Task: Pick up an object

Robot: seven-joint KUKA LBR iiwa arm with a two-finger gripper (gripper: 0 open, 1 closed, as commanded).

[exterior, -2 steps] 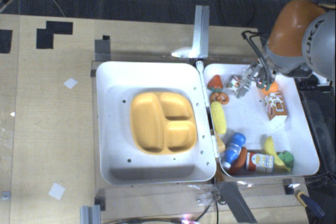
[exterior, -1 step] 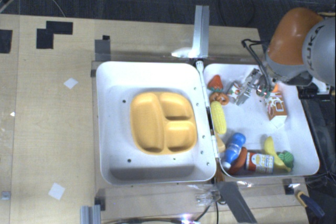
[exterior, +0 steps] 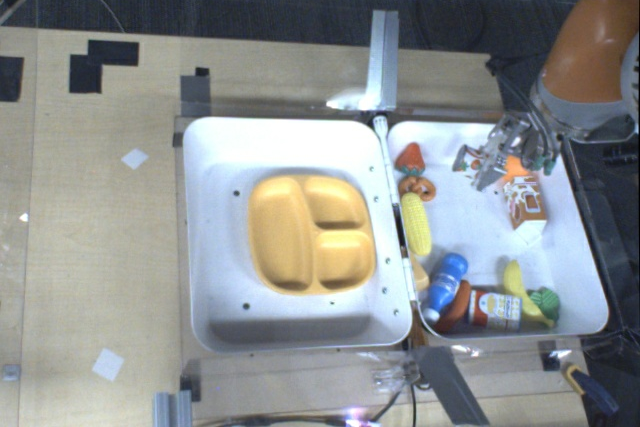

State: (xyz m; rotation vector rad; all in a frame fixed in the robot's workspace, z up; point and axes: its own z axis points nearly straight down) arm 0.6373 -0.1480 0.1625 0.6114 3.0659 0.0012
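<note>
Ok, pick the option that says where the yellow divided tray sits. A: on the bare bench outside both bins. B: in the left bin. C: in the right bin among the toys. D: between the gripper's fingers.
B: the yellow divided tray lies flat in the middle of the left bin, while the corn cob and the other toys are in the right bin.

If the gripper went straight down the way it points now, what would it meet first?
Most likely the small house-shaped toy just beside the gripper, or bare floor of the right bin next to it; depth is hard to judge from this slanted view.
</note>
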